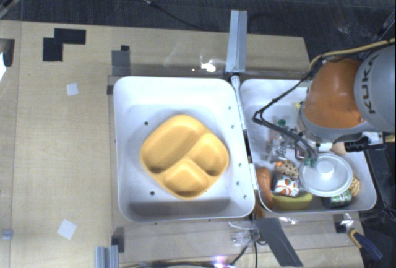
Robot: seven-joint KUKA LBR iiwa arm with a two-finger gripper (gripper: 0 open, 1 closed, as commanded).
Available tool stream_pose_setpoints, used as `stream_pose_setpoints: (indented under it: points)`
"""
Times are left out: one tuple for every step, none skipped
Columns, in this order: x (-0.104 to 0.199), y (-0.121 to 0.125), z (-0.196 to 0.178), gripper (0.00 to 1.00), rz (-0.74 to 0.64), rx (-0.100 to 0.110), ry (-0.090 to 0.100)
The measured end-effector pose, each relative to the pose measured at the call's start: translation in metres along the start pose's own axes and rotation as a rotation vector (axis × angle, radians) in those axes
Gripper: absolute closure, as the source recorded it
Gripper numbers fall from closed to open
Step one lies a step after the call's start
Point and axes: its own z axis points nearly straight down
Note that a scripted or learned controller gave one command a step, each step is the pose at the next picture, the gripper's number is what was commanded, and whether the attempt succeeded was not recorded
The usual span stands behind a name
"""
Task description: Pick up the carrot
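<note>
The bench point(62, 155) carries two bins. The left bin point(127, 198) holds a yellow divided plate point(184, 155). The arm point(334, 96) hangs over the right bin point(260, 90), its tool point(291, 148) low among crowded items; open or closed, I cannot tell. The carrot point(265, 181) lies at seven o'clock from the tool, touching a printed can point(286, 186). I think the tool could catch the can instead, because they lie so close.

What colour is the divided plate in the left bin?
Yellow-orange, plain with no pattern; the plate shows clearly in the camera view.
</note>
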Motion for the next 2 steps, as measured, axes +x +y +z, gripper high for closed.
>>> stream_pose_setpoints:
  points:
    - [-0.024, -0.069, -0.018, 1.00, -0.405, 0.001, 0.009]
    - [-0.024, -0.106, -0.131, 1.00, -0.508, 0.005, 0.002]
